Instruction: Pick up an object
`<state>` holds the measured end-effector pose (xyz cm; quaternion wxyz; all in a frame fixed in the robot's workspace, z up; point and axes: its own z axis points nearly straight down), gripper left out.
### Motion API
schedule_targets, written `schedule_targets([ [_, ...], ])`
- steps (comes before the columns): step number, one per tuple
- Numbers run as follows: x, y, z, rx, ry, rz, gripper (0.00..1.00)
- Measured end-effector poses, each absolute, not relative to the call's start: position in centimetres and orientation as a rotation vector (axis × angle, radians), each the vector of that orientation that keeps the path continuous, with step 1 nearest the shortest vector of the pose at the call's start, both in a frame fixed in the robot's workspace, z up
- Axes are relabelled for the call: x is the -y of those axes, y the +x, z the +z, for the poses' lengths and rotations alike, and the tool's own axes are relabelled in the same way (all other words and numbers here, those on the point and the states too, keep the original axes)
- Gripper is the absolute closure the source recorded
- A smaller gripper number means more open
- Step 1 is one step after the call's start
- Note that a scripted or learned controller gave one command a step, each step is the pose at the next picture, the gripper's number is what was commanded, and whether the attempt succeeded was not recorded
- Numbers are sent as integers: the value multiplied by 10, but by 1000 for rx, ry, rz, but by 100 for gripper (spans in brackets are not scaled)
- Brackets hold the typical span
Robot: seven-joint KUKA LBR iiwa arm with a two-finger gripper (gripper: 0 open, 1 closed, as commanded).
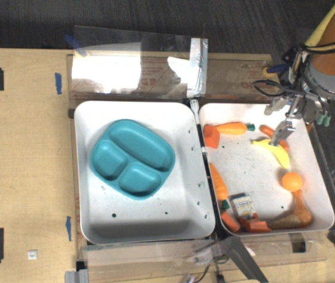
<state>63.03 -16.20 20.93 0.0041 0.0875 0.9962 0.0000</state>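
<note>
While the grey arm with an orange band (330, 46) reaches in, its two-finger gripper (282, 131) hangs over the right shallow white bin (324, 184); whether it grips anything cannot be told. Far to its side, a teal divided plastic tray (132, 157) fills the other bin. Directly beneath lies a yellow toy banana (278, 152), seemingly the target, with an orange ball (292, 181) just beyond.

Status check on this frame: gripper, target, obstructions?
Gripper low over right bin, just above banana; nothing seen held. Orange ball and carrot close by.
</note>
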Motion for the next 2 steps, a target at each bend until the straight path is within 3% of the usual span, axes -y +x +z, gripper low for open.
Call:
schedule_targets([
  [1,215,625,90,-3127,68,-5,0],
  [2,198,562,88,-3129,151,-1,0],
])
